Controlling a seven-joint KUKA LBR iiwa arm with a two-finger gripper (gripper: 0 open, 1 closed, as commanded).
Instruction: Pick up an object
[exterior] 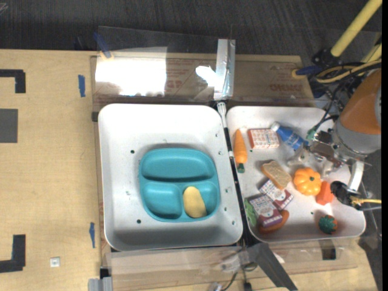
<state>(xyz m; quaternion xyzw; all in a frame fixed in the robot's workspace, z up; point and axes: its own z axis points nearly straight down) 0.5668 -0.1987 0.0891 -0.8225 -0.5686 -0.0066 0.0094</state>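
The left bin [115,162] held a teal divided tray [176,165], and a yellow potato-like lump [194,202] lay in the tray's near right compartment. The right bin [267,117] was crowded with small toys. The arm [362,117] reached in over that bin's right side, and its gripper [324,153] sat low among the things there; whether it was parted or closed I could not tell. An orange pumpkin [307,181] lay just near and left of the gripper, close beside it. Further left lay a bread slice [277,174], a small carton [264,138], a carrot [240,147] along the left wall, and a green ball [328,224] toward the near right corner.
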